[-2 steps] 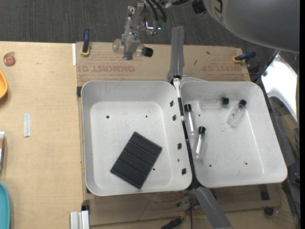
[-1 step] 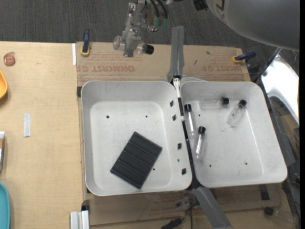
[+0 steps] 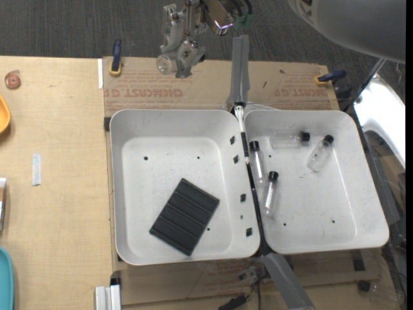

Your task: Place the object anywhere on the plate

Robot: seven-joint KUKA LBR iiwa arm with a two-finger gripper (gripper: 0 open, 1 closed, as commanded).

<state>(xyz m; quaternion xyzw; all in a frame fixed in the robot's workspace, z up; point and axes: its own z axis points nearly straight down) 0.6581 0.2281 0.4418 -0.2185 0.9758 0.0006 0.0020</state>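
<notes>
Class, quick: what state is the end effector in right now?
End effector: shut on a clear vial, raised beyond the bins.

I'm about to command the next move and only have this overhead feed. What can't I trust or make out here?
- Pincer, camera view: small and cluttered, with a clear vial-like thing at its tip; whether that is gripped is unclear.
- Clear vials in the right bin: transparent on white, outlines faint; count uncertain.
- Black ridged plate in the left bin: its surface detail is too dark to read.
- Orange and teal items at the left edge: cut off.
</notes>
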